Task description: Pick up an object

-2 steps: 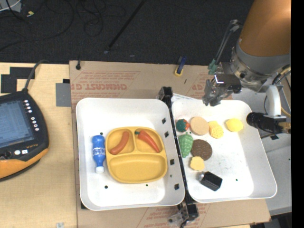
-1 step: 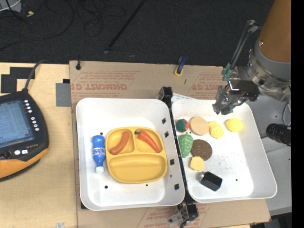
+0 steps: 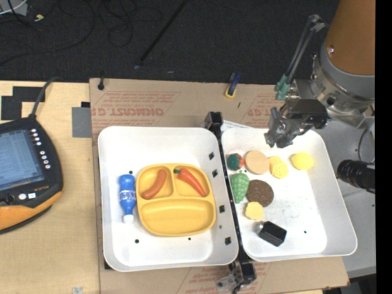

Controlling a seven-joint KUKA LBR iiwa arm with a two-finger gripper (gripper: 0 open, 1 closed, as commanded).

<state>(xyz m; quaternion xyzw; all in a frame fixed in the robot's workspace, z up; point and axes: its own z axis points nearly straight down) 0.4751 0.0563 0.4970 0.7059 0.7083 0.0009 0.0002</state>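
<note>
My gripper (image 3: 280, 136) hangs upper right over the right white bin (image 3: 343, 225), jaw state can't tell. Best drop straight onto round tan disc (image 3: 257, 162), w/o nudging neighbours.

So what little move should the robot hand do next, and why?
Probably lower straight down a little. The hand hangs at the far edge of the right white bin, with nothing seen between its fingers. The round tan disc and the bumpy yellow toy corn lie just below it in the picture, so they look nearest.
</note>
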